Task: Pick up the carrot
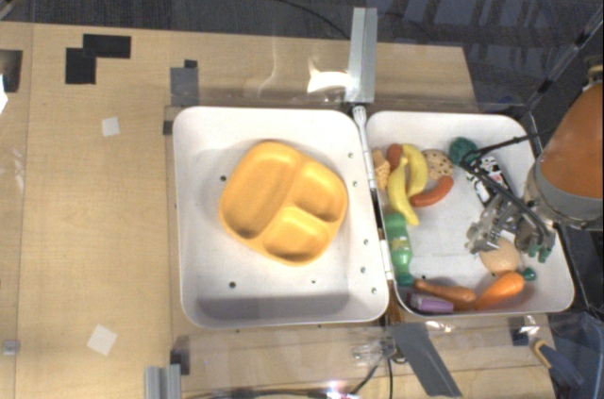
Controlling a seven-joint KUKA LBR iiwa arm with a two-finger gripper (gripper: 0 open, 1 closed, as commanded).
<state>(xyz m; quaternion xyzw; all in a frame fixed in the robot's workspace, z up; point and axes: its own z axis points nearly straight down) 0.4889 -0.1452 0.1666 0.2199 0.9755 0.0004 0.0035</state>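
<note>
Gripper (491, 237) low in right bin (557, 298), finger state indeterminate in clutter, carrot (502, 288) just below it at front wall, apparently not grasped, banana (406, 183) well apart.

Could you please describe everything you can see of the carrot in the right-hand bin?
The carrot is a small orange toy with a green tip at its right end, smooth and plastic-looking. It lies on its side, tilted slightly, near the front right corner of the right bin. Its left end meets a longer orange-brown piece along the front wall. A pale rounded item sits just behind it, seemingly touching. The gripper hangs just above and behind it, not holding it.
</note>
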